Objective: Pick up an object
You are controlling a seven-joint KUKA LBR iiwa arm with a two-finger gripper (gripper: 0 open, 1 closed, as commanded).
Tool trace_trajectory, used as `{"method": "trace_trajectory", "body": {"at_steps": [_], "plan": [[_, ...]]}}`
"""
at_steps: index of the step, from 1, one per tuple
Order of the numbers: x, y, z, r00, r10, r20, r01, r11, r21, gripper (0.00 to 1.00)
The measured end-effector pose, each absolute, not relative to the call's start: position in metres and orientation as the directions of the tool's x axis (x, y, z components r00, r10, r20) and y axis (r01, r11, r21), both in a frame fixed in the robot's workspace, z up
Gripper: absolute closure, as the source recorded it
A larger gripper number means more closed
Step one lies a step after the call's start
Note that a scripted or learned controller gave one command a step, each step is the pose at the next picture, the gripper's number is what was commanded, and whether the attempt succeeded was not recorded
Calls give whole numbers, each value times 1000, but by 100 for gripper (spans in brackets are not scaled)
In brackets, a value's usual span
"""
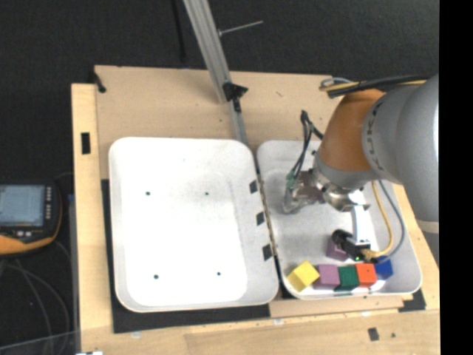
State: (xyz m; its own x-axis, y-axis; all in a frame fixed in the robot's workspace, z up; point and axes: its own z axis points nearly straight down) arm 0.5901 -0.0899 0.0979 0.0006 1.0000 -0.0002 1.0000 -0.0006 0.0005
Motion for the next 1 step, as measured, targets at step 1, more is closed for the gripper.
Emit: {"method": "trace_trajectory", "body": {"at_steps": [1], "plan": [[539, 1, 201, -9, 1000, 3, 1000, 9, 7, 100]]}}
